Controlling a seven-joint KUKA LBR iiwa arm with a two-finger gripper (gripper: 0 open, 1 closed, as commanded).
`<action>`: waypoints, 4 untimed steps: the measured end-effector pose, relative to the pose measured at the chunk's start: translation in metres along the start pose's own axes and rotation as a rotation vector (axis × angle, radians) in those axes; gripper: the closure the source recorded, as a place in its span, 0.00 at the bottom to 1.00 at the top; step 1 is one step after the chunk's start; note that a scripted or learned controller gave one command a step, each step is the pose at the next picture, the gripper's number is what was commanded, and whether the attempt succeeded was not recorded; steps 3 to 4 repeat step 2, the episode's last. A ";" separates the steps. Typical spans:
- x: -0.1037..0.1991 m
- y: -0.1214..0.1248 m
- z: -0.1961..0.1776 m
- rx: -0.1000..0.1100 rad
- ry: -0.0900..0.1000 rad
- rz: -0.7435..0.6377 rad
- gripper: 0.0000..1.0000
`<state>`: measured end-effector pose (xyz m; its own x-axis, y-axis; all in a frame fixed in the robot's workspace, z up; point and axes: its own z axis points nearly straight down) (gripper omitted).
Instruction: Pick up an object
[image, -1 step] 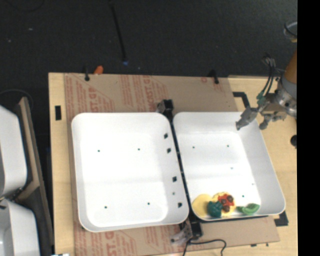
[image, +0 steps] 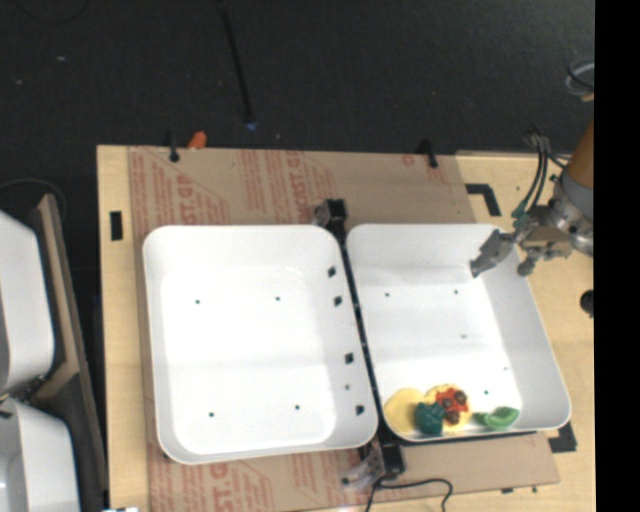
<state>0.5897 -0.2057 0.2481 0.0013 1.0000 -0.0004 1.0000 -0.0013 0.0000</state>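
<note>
Hovering over the right bin's (image: 520, 300) far edge, the claw (image: 508, 255) hangs released, toys (image: 452, 408) well apart.

Red printed lettering ran along the cardboard sheet (image: 250, 185) lying under the two white bins (image: 250, 340), in rows above the bins and down their left side. Characters were too blurred to read. No other markings were legible.
</note>
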 end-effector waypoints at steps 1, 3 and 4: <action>0.001 -0.075 0.082 0.007 0.002 0.002 0.00; 0.028 -0.100 0.049 -0.002 0.000 -0.002 0.00; 0.028 -0.100 0.049 -0.002 0.000 -0.002 0.00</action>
